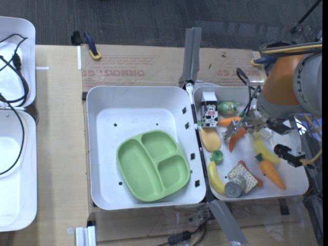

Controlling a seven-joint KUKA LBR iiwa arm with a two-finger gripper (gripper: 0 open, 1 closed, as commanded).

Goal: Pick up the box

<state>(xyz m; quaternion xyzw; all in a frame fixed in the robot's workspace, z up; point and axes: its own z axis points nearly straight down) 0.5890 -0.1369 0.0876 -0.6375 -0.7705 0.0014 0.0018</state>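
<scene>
The small white printed carton box (209,109) stands at the right bin's (302,186) eleven o'clock corner, so the hand (245,123), its spread untellable here, should probably shift toward nine o'clock, clearing the orange carrot (228,121), then descend squarely.

Left bin (100,137): green divided plate (153,165). Right bin (294,186): banana (215,179), carrot (271,173), grey can (233,189). Blue clamp (92,46) on bench (56,137).
</scene>
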